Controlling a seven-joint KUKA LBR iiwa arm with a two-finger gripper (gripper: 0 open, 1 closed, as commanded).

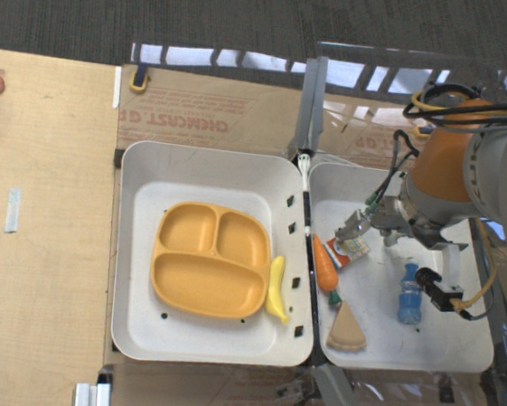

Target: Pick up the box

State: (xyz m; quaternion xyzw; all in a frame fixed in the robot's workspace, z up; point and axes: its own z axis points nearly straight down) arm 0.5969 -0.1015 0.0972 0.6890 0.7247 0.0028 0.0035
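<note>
The box (352,249) is small, white with red print, and lies in the right bin (455,352) near its left wall. My gripper (358,229) hangs directly over the box's upper edge and reaches in from the right under the grey arm with its orange band. Gripper and box overlap in the view, and I cannot tell whether they touch. The gripper hides part of the box's top.
An orange carrot (324,263) lies just left of the box. A blue bottle (410,296) and a tan wedge (346,330) are also in the right bin. The left bin (131,320) holds an orange divided plate (211,259) and a banana (276,288).
</note>
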